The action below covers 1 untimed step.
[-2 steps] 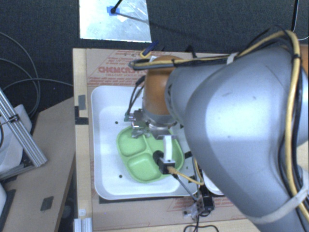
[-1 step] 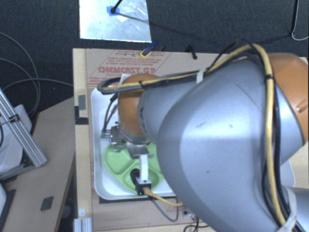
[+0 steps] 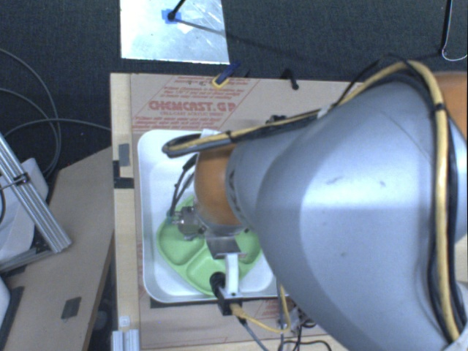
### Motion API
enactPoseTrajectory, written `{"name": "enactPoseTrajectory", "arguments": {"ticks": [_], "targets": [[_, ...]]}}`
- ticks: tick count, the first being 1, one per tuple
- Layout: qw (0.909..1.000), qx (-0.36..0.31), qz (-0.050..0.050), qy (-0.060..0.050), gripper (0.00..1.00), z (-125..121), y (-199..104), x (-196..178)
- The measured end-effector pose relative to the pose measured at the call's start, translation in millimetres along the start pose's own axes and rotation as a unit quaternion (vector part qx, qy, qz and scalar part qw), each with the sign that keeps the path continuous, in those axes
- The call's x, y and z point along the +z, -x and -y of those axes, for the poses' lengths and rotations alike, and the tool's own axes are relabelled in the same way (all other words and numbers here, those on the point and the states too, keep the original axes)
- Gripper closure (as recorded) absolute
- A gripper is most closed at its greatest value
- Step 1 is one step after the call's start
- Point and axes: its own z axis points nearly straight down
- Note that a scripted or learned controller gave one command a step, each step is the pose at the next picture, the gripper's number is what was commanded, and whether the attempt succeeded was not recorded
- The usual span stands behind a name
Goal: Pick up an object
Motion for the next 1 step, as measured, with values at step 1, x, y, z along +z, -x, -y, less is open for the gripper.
{"name": "enactPoseTrajectory", "arguments": {"ticks": [1], "targets": [[0.9999, 0.0, 0.0, -0.012, 0.0, 4.0, -0.6, 2.4]]}}
